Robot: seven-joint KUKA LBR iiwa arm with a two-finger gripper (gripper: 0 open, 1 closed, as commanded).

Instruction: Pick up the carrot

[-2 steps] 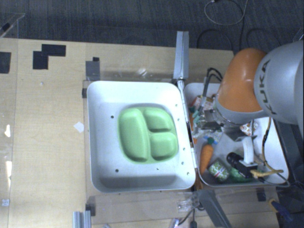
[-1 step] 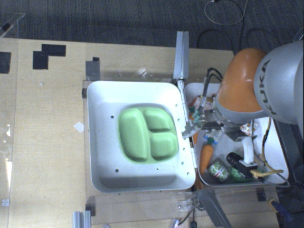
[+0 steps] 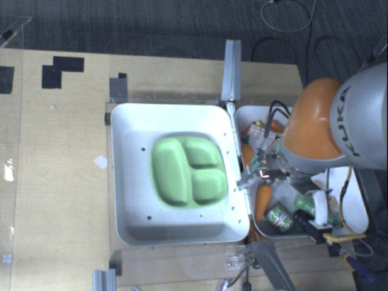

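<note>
- Grey arm (image 3: 357, 120) with its orange band (image 3: 312, 123) looms closest to the lens, reaching in from the right and covering much of the right bin.
- Beneath everything lies the pale wooden counter (image 3: 54, 180), with black marks toward its far left corner.
- On it sits the left white bin (image 3: 130, 162), the larger of the two as seen, its rim just beside the right bin's rim.
- Inside the left bin rests a green divided tray (image 3: 188, 170), roughly in the middle, with one long section on the left and two smaller ones on the right.
- The right white bin (image 3: 357, 214) is mostly hidden under the arm; only its left part and near right corner show.
- The gripper (image 3: 262, 168) hangs low over the left side of the right bin; whether it is released or clenched, I cannot tell.
- The carrot (image 3: 263, 200) lies in the right bin, just on the near side of the gripper, close to the bin's left wall, pointing near-to-far; nothing shows it being grasped.
- A green bottle (image 3: 305, 202) lies to the carrot's right.
- A small dark green packet (image 3: 279, 217) sits near the bin's near edge, between carrot and bottle.
</note>
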